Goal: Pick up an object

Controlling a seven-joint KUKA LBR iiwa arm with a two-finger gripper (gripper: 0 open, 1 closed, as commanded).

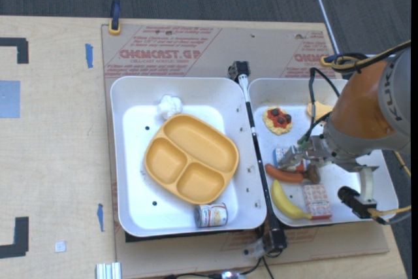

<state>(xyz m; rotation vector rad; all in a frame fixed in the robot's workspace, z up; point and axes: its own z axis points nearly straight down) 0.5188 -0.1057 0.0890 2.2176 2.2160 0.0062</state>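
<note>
- Hot dog toy lies in the right bin, just above the banana and beside a small red-patterned packet; a pizza piece sits well apart, toward the bin's far wall.
- Gripper hangs low over the hot dog's upper side, fingers apparently spread; nothing shows between them.
- Step in hand, as judged: the descent onto an object, grasp not yet made.
- Next move calls for settling the fingers astride the hot dog without nudging the banana, then clenching.
- Arm reaches in from the right, orange band above the wrist, bent down over the right bin.
- Left bin holds a yellow divided tray, a small can and a white wad.
</note>
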